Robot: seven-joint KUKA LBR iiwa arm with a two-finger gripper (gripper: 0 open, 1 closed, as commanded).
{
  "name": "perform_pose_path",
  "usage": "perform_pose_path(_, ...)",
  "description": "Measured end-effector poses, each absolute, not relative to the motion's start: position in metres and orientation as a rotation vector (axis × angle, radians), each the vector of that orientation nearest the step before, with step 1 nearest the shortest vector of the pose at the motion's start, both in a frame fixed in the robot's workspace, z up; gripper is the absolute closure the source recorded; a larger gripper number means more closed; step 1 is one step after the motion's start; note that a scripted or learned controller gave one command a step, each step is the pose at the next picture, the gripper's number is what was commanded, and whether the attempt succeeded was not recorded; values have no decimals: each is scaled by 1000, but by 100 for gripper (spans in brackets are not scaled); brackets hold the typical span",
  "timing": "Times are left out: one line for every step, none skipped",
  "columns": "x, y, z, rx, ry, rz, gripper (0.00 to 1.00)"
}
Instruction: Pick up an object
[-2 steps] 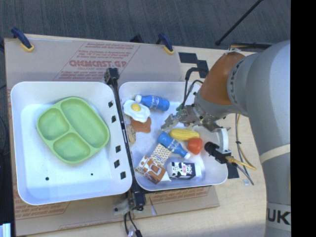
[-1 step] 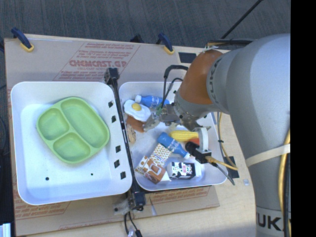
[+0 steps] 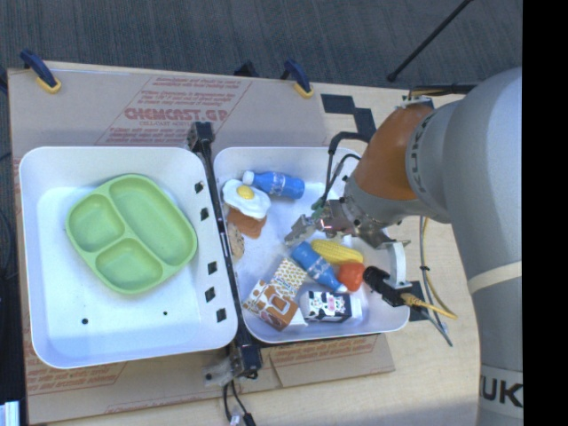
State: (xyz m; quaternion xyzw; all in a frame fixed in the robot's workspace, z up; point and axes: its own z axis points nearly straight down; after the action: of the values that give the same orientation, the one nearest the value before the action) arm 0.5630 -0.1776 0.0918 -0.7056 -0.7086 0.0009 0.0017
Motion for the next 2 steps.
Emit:
perform_pose_path(564, -177, 102, -2208, -2230, 4, 100)
perform_pose_path(582, -142, 92, -2211, -2230, 3, 100)
